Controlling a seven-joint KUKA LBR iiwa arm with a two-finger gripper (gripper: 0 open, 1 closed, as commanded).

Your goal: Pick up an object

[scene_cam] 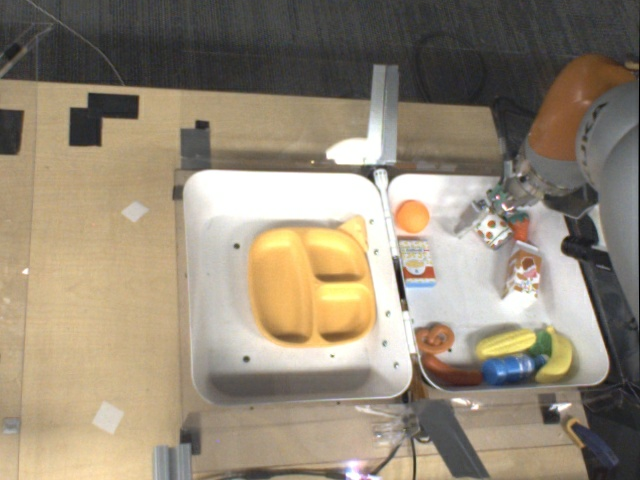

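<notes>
Nearest the lens, at the lower right of the frame: a cluster of toy food along the bottom edge of the right bin (590,298), namely a corn cob (506,343), a banana (560,359), a blue bottle (507,370), a red sausage (455,374) and a curled pretzel-like piece (434,337). Higher in that bin, a small carton (417,261) beside the divider, with an orange ball (411,215) just above it. Toward the right, a crumpled snack packet (522,271). Above that packet, a small white box with red dots (491,230), touching the gripper (503,205) at the upper right. Whether the box sits between the fingers, and how wide they stand, cannot be told: too small and cluttered. Behind it, the grey arm with its orange band (572,96) entering from the right edge. Filling the left bin (210,278), a yellow divided tray (307,284), lying flat near the centre of the frame.
</notes>
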